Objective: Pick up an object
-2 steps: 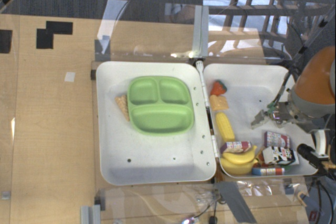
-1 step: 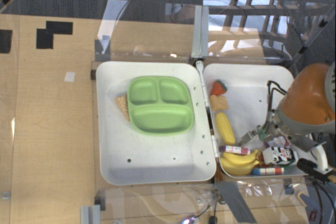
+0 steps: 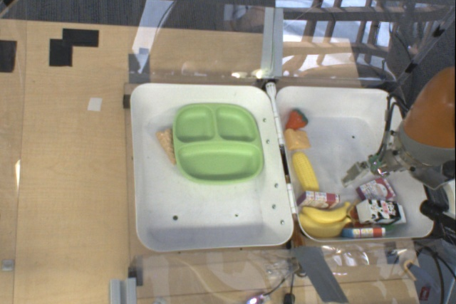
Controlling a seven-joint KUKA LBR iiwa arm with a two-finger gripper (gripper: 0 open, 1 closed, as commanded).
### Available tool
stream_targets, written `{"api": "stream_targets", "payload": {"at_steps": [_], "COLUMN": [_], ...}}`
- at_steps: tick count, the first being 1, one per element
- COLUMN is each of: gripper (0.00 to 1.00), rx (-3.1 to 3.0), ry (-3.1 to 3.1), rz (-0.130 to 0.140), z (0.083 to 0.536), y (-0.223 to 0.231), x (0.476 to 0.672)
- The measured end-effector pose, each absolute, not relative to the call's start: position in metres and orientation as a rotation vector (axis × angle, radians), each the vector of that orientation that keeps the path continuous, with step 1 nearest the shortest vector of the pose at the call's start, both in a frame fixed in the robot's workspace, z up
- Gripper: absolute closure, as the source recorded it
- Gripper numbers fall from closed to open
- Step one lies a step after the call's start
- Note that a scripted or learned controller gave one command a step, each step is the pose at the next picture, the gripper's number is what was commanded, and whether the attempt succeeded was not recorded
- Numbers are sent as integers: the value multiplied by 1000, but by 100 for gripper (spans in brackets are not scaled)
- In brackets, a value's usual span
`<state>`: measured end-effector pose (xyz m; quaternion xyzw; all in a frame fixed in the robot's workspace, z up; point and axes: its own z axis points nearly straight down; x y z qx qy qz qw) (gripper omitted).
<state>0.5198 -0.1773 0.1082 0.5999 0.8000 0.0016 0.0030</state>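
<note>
Right bin (image 3: 335, 110): I am watching the gripper (image 3: 365, 169) hanging low over bare floor, fingers spread wide, gripping nothing. Candidates are lying along the left wall and near edge: corn (image 3: 305, 171), banana (image 3: 324, 219), cartons (image 3: 377, 201), marker (image 3: 367, 231). Left bin (image 3: 149, 174): green tray (image 3: 216, 142). Risk I am weighing: closing here is catching air, and the near-edge items are crowding together, so fingers could be snagging two or jamming on the wall.
</note>
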Motion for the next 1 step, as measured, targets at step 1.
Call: {"api": "stream_targets", "payload": {"at_steps": [1], "gripper": [0], "rx": [2420], "ry": [1990], "rz": [14], "z": [91], "y": [-164], "x": [548]}}
